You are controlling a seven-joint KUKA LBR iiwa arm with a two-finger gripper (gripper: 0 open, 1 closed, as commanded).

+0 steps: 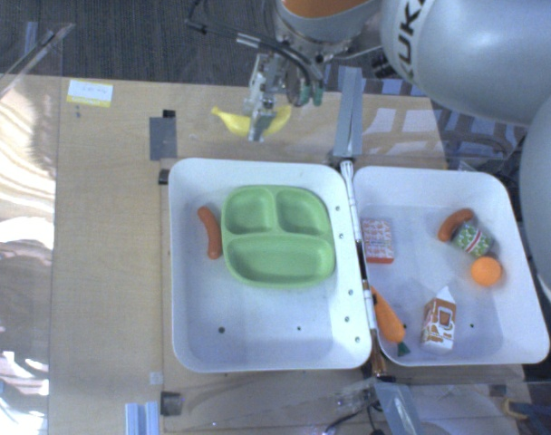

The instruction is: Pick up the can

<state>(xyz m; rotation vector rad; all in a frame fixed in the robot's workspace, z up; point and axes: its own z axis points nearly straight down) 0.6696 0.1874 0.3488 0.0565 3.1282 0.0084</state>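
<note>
The can, green and white with a red patch, lies on its side in the right bin near the far right corner. It touches a brown sausage on its left and has an orange just in front of it. My gripper hangs high over the bench behind the left bin, far from the can. Its fingers are closed on a yellow banana, which sticks out to both sides of them.
The right bin also holds a red-and-white packet, a small carton and a carrot at the dividing rim. In the left bin are a green divided tray and a sausage. The arm's grey body looms over the right bin's far corner.
</note>
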